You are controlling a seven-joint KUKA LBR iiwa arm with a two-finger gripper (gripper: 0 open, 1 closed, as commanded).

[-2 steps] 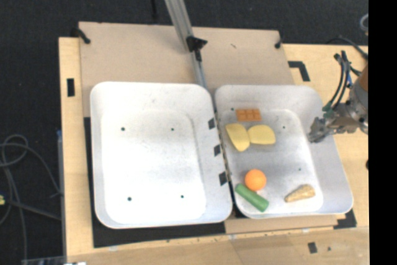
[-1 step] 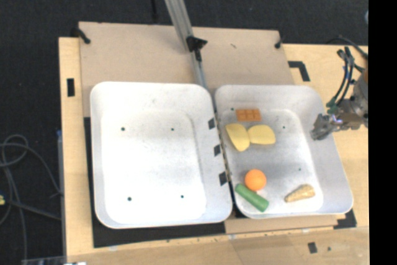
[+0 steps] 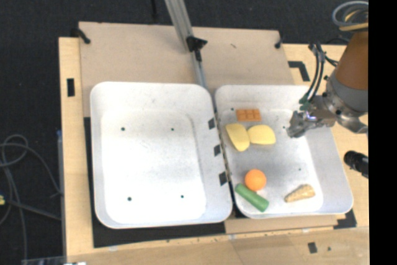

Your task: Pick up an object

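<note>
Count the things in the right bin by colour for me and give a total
Yellow: 2, one piece and another beside it
Orange: 2, a flat waffle and a ball
Green: 1, a stick
Tan: 1, a cone
Total: 6

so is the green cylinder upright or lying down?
Lying down. The green cylinder rests on its side in the right bin, its upper end against the orange ball.
</note>
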